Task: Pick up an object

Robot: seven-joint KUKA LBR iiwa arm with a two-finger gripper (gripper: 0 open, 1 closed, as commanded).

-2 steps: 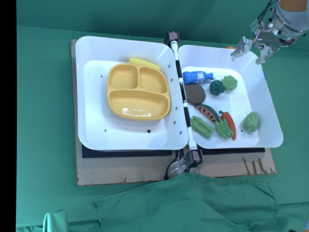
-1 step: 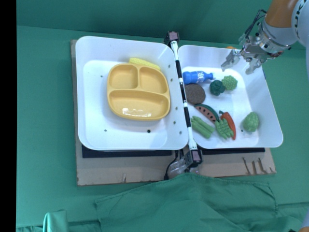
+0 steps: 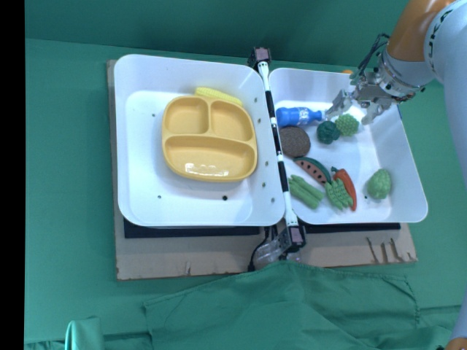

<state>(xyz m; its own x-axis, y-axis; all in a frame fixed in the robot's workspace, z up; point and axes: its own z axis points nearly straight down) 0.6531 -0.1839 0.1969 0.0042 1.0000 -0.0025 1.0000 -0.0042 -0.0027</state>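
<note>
Gripper (image 3: 359,106) is hanging over the upper part of the right bin (image 3: 408,188), just above a light green broccoli-like piece (image 3: 347,125). Fingers are looking spread apart, with nothing seen between them — no grasp yet.

Candidate objects are all sitting in the right bin: the blue bottle (image 3: 299,114) lying on its side near the divider, a dark green broccoli (image 3: 327,132) touching the light green piece, a brown round patty (image 3: 295,141), a watermelon slice (image 3: 314,169), green beans (image 3: 306,192), a chili (image 3: 346,187) and a pale green leafy piece (image 3: 379,184) by itself lower right. Left bin (image 3: 146,195) is holding a yellow divided tray (image 3: 210,138).

Judging the step as lining up for descent. Doing it well likely means centring on the light green piece alone — the dark broccoli is crowding it, so a finger could be landing on both. Coming straight down and closing only once the fingers are straddling it seems safest.
</note>
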